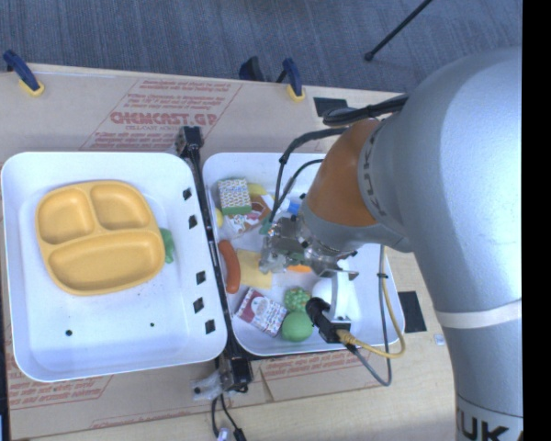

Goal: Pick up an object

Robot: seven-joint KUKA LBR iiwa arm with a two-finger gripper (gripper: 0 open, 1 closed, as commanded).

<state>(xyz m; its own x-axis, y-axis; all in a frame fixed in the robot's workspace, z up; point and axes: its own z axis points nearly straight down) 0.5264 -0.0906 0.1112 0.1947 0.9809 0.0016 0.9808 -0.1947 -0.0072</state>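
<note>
The arm reaches from the right down into the right bin [248,343]. Its gripper [277,251] sits low among the objects near the bin's middle, its fingers hidden by the wrist. Around it lie a hot dog [230,265], a yellow piece [250,266], a small box with a green label [233,194], a red-and-white packet [261,311], a green ball [296,326], a green textured item [297,298] and an orange bit [300,268]. I see nothing clearly between the fingers.
The left bin [37,338] holds a yellow divided tray [98,235] with a small green item [168,244] at its right edge. A black divider with clips [200,246] separates the bins. Cables [376,343] trail at the right bin's front right.
</note>
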